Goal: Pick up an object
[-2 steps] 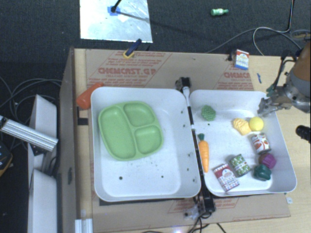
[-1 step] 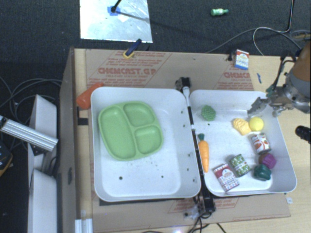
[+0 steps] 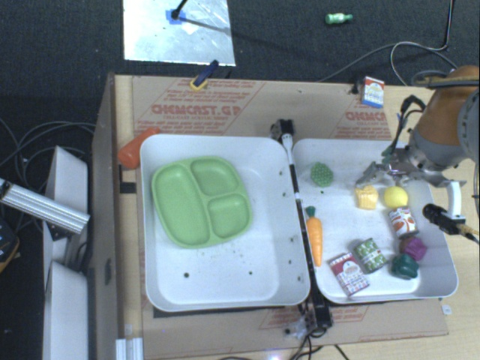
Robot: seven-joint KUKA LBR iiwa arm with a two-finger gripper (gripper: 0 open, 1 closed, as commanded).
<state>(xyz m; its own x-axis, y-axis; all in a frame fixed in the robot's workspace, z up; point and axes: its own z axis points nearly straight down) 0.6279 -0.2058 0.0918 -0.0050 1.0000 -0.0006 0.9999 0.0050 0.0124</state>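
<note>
My gripper (image 3: pixel 384 174) hangs over the far right part of the right bin (image 3: pixel 339 210), its grey fingers spread apart with nothing between them. Just below it lie a yellow block (image 3: pixel 366 197) and a yellow ball (image 3: pixel 396 196). A small can with a red label (image 3: pixel 403 221) sits under those. Further objects in this bin are a green knobbly ball (image 3: pixel 322 174), a carrot (image 3: pixel 314 235), a red box (image 3: pixel 349 272), a green patterned box (image 3: pixel 370 254), a purple piece (image 3: pixel 413 247) and a dark green piece (image 3: pixel 404 267).
The left bin (image 3: pixel 247 272) holds a green divided plate (image 3: pixel 201 199). An orange object (image 3: pixel 130 150) lies outside its far left corner. A small blue and red carton (image 3: pixel 373 92) stands on the bench behind the right bin. Cables run along the divider between the bins.
</note>
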